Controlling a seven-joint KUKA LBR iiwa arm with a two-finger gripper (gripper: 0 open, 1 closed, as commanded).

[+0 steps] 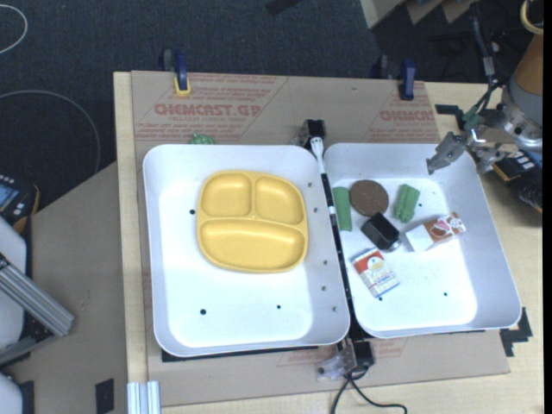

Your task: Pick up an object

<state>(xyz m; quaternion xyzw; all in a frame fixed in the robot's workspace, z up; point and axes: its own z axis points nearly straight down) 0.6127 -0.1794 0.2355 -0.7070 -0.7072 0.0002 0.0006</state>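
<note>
The pincer (447,152) hangs above the right bin's (483,309) far rim, pinching nothing; its spread cannot be judged. The candidate objects cluster mid-bin around the black block (380,229). Risk: tight packing may cause a descent to jostle adjacent items and the grasp to miss.

**Surfaces on this setup, quick rundown**

Both white bins (172,317) look like smooth plastic with a slight sheen. The yellow divided plate (253,221) is the same sort of thing, smooth molded plastic, softly glossy. The table (259,102) top is matt brown board, cardboard-ish, with red print on it. The brown disc (368,196) reads matt. The small red-and-white packets (375,272) look like printed paper or card. The tool (450,152) is dull grey metal. The floor (86,24) behind looks like dark rough carpet.
</note>
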